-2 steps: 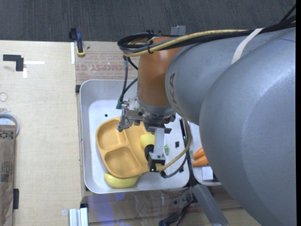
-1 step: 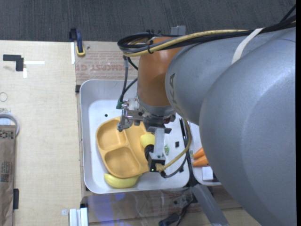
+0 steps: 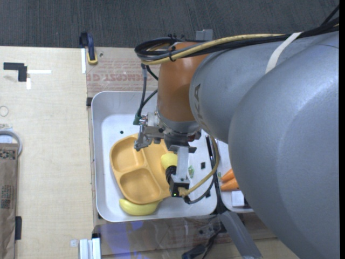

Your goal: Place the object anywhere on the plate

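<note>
A yellow-orange divided plate (image 3: 135,174) lies in the left white bin (image 3: 105,144). My gripper (image 3: 144,139) hangs over the plate's far right rim, under the arm's orange band. A small yellow-green rounded object (image 3: 168,160) sits at the plate's right edge, just beside the wrist hardware and partly hidden by it. I cannot see whether it lies between the fingers. A yellow banana (image 3: 138,206) lies against the plate's near edge on the bin floor.
An orange carrot (image 3: 229,181) shows in the right bin, mostly hidden under the arm. The bulky grey arm covers most of the right bin. A beige bench top (image 3: 43,144) with a brown packet lies left of the bins.
</note>
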`<action>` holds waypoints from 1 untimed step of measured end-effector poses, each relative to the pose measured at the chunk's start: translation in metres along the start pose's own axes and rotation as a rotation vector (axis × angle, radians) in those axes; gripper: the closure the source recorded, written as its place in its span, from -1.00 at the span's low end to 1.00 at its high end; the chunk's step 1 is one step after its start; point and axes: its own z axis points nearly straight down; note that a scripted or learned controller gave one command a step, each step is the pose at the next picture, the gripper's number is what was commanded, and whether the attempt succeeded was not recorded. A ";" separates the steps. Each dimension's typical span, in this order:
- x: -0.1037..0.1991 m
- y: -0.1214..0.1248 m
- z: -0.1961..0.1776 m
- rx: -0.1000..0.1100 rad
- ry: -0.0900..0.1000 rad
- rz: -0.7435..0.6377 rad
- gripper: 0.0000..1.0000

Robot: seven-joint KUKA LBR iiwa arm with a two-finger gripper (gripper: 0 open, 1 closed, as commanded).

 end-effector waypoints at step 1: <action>0.000 0.000 0.000 0.000 0.000 0.000 -1.00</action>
